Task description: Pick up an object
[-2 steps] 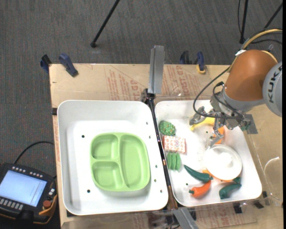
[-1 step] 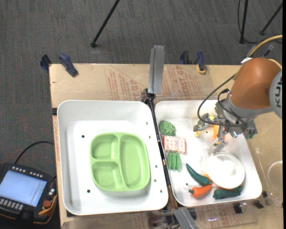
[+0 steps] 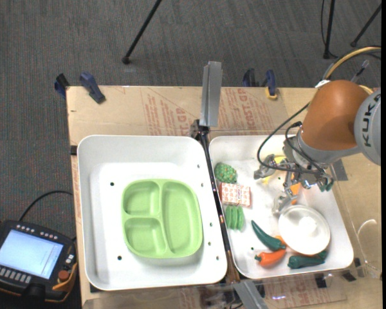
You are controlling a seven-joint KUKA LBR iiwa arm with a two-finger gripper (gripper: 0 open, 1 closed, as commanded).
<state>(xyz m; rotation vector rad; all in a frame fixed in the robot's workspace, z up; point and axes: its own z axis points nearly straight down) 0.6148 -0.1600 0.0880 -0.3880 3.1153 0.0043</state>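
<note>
Although nothing is gripped yet, the right-hand shallow white bin (image 3: 244,262) holds all the loose pieces on the desk (image 3: 141,108), so a pick has to come from there. Nearest me, along its front wall, lie a small orange plastic pepper (image 3: 271,257) and a dark green plastic pepper (image 3: 307,260), with a curved dark green chilli (image 3: 265,234) just behind them. They look like hollow toy food: light, stiff and smooth, likely to squirt out of a pinch unless taken across the narrow middle of the body. A round white bowl (image 3: 303,229) sits beside them; its rim is the only sensible hold, and it looks hard and slick. Further back along the bin's left wall are a green pea pod (image 3: 235,217), a flat checked red-and-white packet (image 3: 235,194) and a knobbly green broccoli-like piece (image 3: 226,172). The packet lies too flat to grip easily; the bumpy one should hold better.

Beyond the bowl, the gripper (image 3: 291,190) hangs low over the bin's middle, just above the bowl's far rim, with something orange and yellow around it. I cannot tell whether the jaws are apart or together, nor whether they touch anything. Over in the left white bin (image 3: 93,172) rests a pale green divided plastic tray (image 3: 162,219), well apart from the arm.
</note>
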